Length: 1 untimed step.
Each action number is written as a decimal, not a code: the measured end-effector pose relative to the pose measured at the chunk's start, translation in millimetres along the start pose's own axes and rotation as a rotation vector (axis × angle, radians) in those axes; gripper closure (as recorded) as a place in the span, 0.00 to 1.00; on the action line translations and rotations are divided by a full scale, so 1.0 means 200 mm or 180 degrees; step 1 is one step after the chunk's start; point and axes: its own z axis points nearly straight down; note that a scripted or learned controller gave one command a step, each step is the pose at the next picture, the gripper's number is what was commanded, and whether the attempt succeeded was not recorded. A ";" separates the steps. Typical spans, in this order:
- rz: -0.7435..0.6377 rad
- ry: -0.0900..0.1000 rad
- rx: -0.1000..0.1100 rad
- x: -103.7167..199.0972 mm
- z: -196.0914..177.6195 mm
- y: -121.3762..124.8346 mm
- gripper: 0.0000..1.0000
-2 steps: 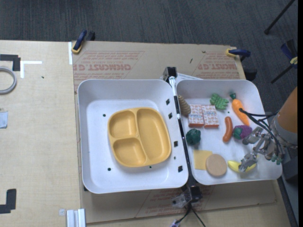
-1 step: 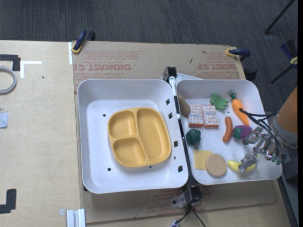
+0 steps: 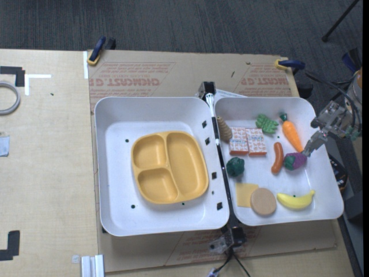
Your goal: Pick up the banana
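The yellow banana (image 3: 296, 199) lies on its side in the front right corner of the right bin (image 3: 326, 209), next to a round tan disc (image 3: 263, 201). My gripper (image 3: 312, 136) hangs over the right bin's right side, well behind the banana and just right of a purple eggplant (image 3: 295, 161). It is open, with nothing between its fingers, and one fingertip (image 3: 307, 150) points down toward the eggplant.
The right bin also holds a carrot (image 3: 292, 135), a sausage (image 3: 278, 157), a green leafy piece (image 3: 267, 123), broccoli (image 3: 235, 166), two red-and-white boxes (image 3: 248, 141), a cheese slice (image 3: 246, 194) and a brown cone (image 3: 223, 131). A yellow divided plate (image 3: 170, 167) sits in the left bin (image 3: 109, 154).
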 end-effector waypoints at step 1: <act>-0.0169 0.0004 0.0001 0.19 0.16 -0.17 0.00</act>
